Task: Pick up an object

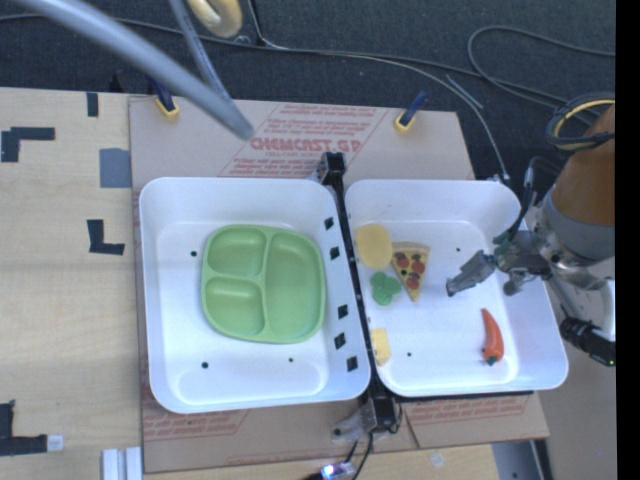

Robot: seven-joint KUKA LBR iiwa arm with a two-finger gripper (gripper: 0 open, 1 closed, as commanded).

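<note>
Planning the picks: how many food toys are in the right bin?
5: a yellow disc, pizza slice and green piece near the divider, a yellow block lower left, a red pepper lower right. None looks hidden.

A sectioned plate point(264, 283) lies in the left bin point(160, 268). In the right bin point(455, 373), a pizza slice point(409, 266) sits left of a pepper point(491, 337).

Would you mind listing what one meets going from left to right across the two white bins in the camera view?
Green divided plastic plate → black clips joining the bins → green toy vegetable piece → toy pizza slice → red toy chili pepper → grey arm's gripper at the right bin's edge.
</note>
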